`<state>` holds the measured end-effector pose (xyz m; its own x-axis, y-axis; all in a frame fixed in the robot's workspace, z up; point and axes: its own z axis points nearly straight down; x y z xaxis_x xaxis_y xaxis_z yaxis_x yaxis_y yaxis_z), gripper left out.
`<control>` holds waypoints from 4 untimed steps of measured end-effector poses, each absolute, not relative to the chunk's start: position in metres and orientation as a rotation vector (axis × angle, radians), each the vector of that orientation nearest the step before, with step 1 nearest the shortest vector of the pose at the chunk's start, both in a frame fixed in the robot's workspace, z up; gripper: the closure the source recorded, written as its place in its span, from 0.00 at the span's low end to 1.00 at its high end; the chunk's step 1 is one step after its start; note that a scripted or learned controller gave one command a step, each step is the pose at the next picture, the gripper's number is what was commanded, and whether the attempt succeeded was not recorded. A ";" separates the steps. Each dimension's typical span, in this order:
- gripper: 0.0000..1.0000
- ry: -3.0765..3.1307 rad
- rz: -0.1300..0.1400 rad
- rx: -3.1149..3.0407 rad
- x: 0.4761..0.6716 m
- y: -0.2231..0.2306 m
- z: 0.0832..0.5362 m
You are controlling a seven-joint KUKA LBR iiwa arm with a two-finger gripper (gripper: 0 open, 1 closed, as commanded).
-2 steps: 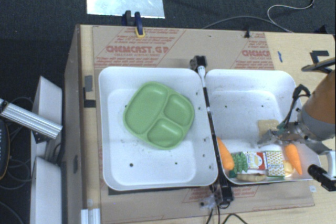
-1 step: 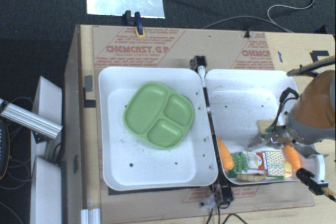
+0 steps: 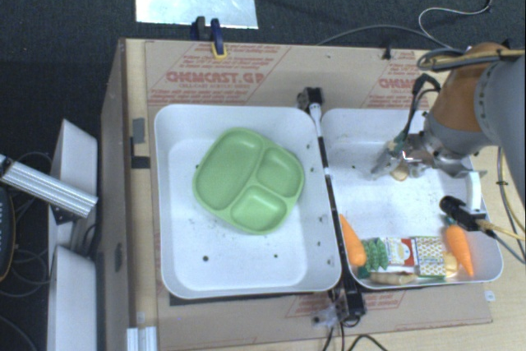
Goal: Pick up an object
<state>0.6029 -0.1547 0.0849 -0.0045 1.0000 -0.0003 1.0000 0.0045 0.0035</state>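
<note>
My gripper [image 3: 395,163] hangs low over the upper middle of the right bin [image 3: 362,140], on the grey arm with its orange band [image 3: 457,103]. A small beige bit sits right at its tip; whether that is an object or part of the gripper cannot be told. Along the right bin's front edge lie a carrot [image 3: 351,240] at the left wall, a printed food box [image 3: 408,252], a pale long piece [image 3: 393,279] below the box, and a second carrot [image 3: 459,249] at the right. All of these lie well in front of the gripper.
A green divided plate [image 3: 249,179] lies in the middle of the left bin [image 3: 177,259]. A black divider rail [image 3: 322,160] runs between the bins. The bench is edged with brown cardboard [image 3: 246,66].
</note>
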 end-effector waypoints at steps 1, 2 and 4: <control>0.00 2.225 0.002 2.214 0.659 -0.184 0.085; 0.00 2.223 0.000 2.217 0.620 -0.207 0.085; 0.00 2.223 0.000 2.218 0.598 -0.207 0.085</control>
<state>0.5977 -0.2070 0.0845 -0.0020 1.0000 -0.0007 1.0000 0.0020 0.0008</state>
